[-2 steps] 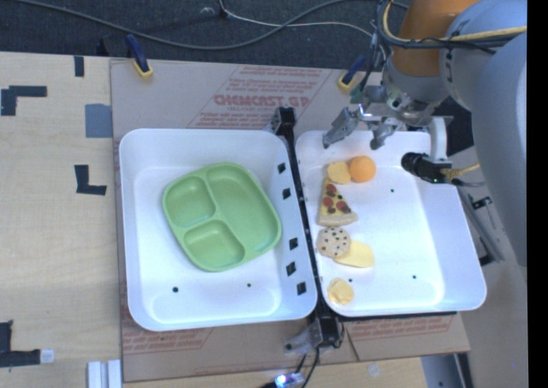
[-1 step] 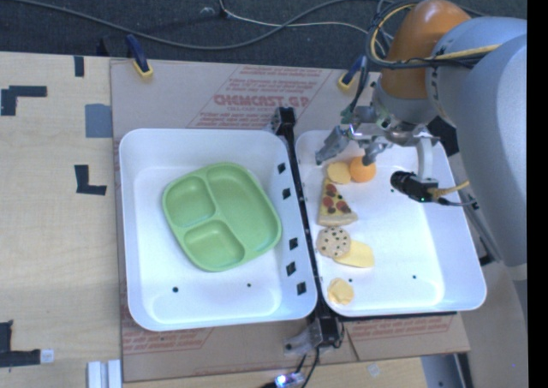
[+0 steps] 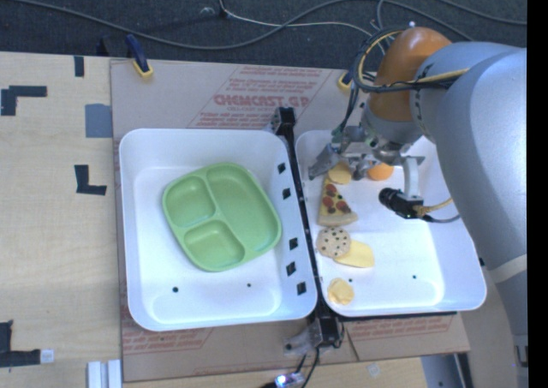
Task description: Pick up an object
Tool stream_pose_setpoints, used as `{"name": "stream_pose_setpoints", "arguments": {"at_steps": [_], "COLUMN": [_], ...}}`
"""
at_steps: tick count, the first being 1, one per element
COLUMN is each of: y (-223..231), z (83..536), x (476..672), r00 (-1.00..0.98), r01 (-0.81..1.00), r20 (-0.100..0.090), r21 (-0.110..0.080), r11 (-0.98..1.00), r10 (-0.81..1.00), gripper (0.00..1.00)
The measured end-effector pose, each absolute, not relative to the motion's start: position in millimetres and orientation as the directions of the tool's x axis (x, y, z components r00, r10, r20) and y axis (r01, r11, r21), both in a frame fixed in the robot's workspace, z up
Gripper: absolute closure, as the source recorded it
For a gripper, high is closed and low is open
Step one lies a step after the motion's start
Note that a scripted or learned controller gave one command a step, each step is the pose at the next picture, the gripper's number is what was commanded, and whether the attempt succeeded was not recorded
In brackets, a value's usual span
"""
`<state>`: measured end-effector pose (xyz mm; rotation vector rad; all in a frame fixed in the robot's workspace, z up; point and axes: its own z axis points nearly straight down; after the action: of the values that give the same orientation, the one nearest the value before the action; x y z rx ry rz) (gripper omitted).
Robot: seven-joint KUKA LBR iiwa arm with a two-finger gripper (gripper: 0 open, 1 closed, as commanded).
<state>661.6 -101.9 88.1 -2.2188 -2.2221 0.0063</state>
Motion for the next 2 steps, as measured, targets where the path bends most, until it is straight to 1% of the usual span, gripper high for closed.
{"name": "stream_pose_setpoints", "arguments": {"at_steps": [1, 2], "y": [-101.5, -100.9], "z": [84.6, 94.9], "x": [661.6, 661.9], "r00": [-0.002, -0.003], "r01": [1.0, 1.0], "r20": [-0.002, -0.002], "r21": [-0.001, -0.001], "r11": [0.002, 0.003], "r10": [1.0, 1.0], "gripper": [0.0, 1.0]}}
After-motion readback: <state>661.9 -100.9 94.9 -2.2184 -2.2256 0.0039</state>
